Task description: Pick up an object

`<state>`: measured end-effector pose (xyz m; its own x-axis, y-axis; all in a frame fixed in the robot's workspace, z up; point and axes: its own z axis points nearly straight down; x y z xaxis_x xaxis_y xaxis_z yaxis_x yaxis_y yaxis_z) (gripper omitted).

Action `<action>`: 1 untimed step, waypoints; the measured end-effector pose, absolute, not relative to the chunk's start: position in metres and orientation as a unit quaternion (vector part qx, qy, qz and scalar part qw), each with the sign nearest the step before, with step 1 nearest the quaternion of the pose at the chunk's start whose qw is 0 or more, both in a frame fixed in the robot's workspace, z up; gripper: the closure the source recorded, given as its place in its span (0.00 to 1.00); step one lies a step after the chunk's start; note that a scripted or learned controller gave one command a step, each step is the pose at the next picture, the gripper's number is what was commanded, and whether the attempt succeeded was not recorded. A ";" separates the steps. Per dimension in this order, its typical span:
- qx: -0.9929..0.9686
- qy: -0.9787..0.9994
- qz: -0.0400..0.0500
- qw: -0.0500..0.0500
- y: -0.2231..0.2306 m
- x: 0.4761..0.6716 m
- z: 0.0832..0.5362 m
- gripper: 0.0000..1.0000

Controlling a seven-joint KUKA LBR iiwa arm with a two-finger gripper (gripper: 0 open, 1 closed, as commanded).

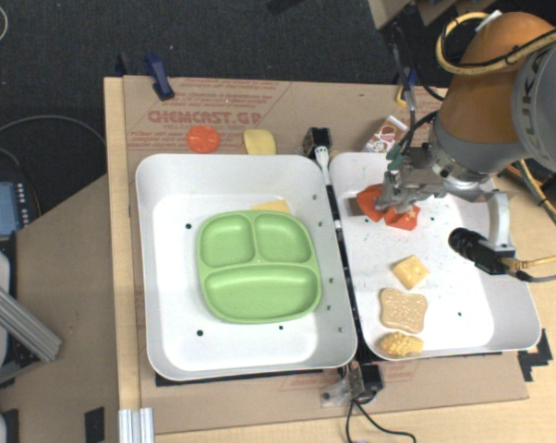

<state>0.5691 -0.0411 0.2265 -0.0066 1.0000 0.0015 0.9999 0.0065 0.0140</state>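
Observation:
My gripper (394, 199) hangs low over the far left part of the right bin (500, 330), right on top of a red-orange object (403, 217) that lies on the bin floor. The arm comes in from the right and hides part of that object. Closer to the front of the same bin lie a yellow cube (409, 271), a tan toast-shaped piece (404, 309) and a yellow lump (401, 343).
The left bin (167, 247) holds a green divided plate (258, 266) with a pale yellow piece (271, 207) behind it. On the cardboard beyond the bins lie an orange disc (203, 139), a yellow piece (259, 142) and a small packet (382, 137).

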 end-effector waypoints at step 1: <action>0.705 0.709 0.000 -0.002 0.007 0.545 0.225 1.00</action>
